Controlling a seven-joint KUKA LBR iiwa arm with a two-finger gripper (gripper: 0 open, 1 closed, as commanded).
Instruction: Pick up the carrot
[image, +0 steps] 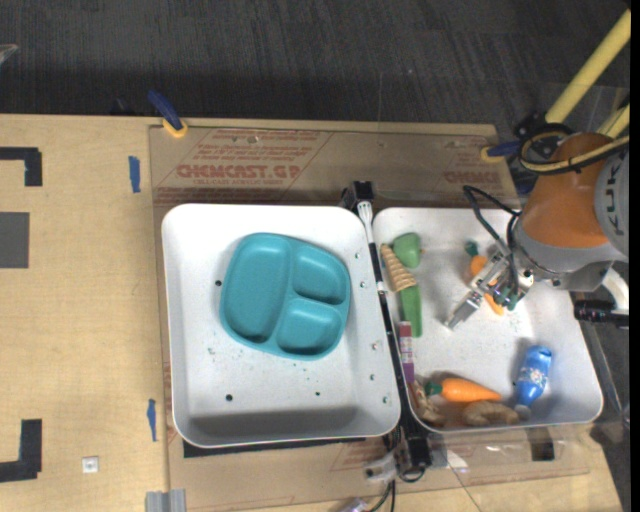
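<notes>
The carrot (468, 390) is orange with a green stub at its left end. It lies on its side near the front wall of the right bin (570, 340). My gripper (482, 295) hangs over the middle of that bin, farther back than the carrot and apart from it. The grey arm with its orange band (565, 205) reaches in from the right. Small orange bits (479, 265) show right beside the gripper; what they are is unclear.
A blue bottle (533, 373) lies right of the carrot. Brown items (480, 412) crowd the front wall just below it. Green and tan toy vegetables (404, 268) line the right bin's left wall. The left bin (190, 330) holds a teal divided plate (285, 295).
</notes>
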